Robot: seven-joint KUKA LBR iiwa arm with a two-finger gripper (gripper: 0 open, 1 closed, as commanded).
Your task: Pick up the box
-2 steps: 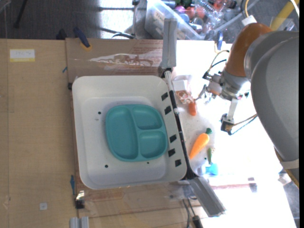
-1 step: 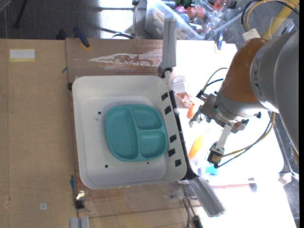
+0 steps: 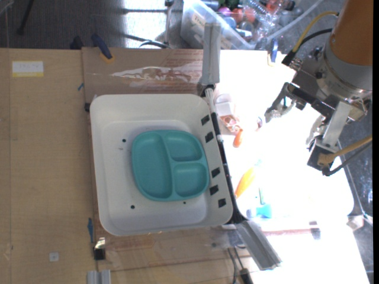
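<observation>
Camera view, from above at a slant: left bin (image 3: 103,158) holds a teal divided plate (image 3: 169,164), lying flat, nothing on it. Right bin (image 3: 296,188) is badly washed out by glare, its floor near pure white. The likely box (image 3: 225,110) is a small pale thing with reddish print, sitting close against that bin's left wall in the far part; its edges blur into the glare, so the identification is tentative. Just nearer the camera lies a small orange piece (image 3: 237,139), then a yellow-orange stick (image 3: 244,182) and a blue bit (image 3: 264,210), all strung along the same wall. The gripper (image 3: 278,108) hangs above the right bin, to the right of the box and apart from it, holding nothing that I can see; whether it is spread or closed I cannot tell at this angle. Risks, as I judge them: the box hugs the wall, so a descent may strike the wall or find no room on that side and push the box away. The orange piece is close enough to get nudged or caught instead.
</observation>
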